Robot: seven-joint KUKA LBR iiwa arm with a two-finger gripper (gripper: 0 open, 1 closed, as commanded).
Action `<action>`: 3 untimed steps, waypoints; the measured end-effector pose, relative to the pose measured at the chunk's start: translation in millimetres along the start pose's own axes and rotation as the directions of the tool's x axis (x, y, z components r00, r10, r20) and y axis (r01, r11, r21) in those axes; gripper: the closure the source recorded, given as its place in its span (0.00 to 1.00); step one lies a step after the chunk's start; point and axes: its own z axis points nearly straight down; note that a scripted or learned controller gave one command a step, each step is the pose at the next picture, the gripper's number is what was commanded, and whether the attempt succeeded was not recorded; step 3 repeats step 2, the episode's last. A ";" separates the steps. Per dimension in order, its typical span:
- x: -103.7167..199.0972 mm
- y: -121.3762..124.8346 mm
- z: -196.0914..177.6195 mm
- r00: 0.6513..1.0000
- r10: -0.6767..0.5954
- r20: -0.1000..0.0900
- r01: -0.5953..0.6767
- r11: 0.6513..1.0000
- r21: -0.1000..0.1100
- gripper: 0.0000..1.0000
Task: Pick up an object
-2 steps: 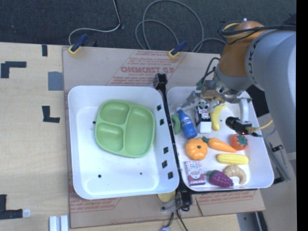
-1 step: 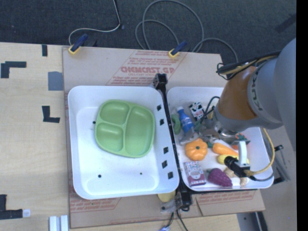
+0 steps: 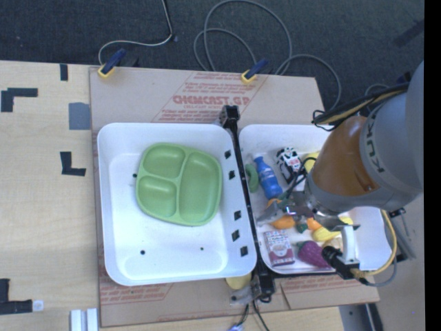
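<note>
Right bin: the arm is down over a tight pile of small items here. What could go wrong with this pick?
1. The blue bottle, orange piece, red-and-white packet and purple toy lie packed close together in the right bin, so the gripper may catch two things or knock one aside.
2. The arm's wrist covers much of the pile from this camera, so a miss would be hard to spot.
3. The black-and-white toy lies near the bin's far wall, awkward to reach.

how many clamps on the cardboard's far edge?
2. One yellow-and-blue clamp at the far left corner of the cardboard sheet, the other clamp further right along that edge, above the bins' divider.
</note>
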 end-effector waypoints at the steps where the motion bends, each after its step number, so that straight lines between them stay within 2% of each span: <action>1: -0.8 0.8 -9.2 1.000 0.001 0.000 -0.001 1.000 0.002 1.00; 2: 55.9 26.6 -102.6 1.000 -0.008 -0.005 0.008 1.000 0.000 1.00; 3: 55.9 26.6 -102.6 1.000 -0.008 -0.005 0.008 1.000 0.000 1.00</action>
